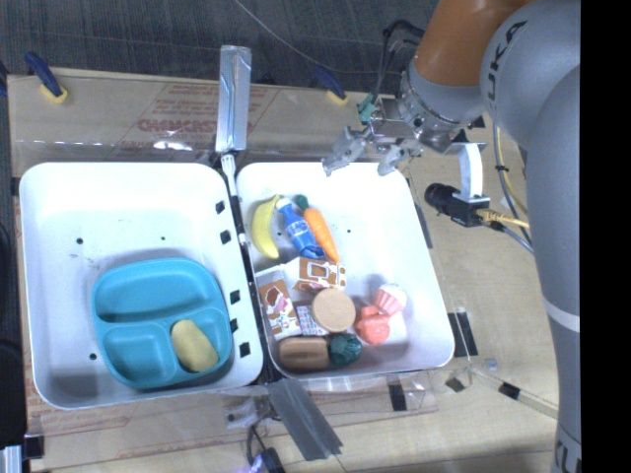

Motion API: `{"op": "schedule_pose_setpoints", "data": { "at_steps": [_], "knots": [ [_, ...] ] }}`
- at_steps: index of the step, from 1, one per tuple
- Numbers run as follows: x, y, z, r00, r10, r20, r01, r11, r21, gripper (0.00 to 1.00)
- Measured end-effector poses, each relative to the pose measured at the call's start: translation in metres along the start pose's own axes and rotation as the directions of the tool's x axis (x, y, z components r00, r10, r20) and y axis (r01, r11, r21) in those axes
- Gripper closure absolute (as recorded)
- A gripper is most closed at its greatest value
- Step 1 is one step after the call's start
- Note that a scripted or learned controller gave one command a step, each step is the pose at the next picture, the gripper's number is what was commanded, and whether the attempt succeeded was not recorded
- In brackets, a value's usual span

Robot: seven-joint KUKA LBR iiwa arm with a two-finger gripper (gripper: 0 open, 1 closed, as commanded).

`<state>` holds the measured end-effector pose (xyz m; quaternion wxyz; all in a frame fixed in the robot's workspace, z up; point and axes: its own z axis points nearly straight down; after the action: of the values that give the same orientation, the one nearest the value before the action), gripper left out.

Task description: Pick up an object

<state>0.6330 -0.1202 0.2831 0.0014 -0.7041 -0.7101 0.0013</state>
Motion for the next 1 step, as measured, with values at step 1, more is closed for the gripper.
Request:
{"op": "schedule_pose_setpoints", "data": {
  "at_steps": [1],
  "knots": [
    [0.0093,-0.0829,0.0928,0.996,-0.087,-0.002,0.087,0.996,0.008,0.0]
  ]
}}
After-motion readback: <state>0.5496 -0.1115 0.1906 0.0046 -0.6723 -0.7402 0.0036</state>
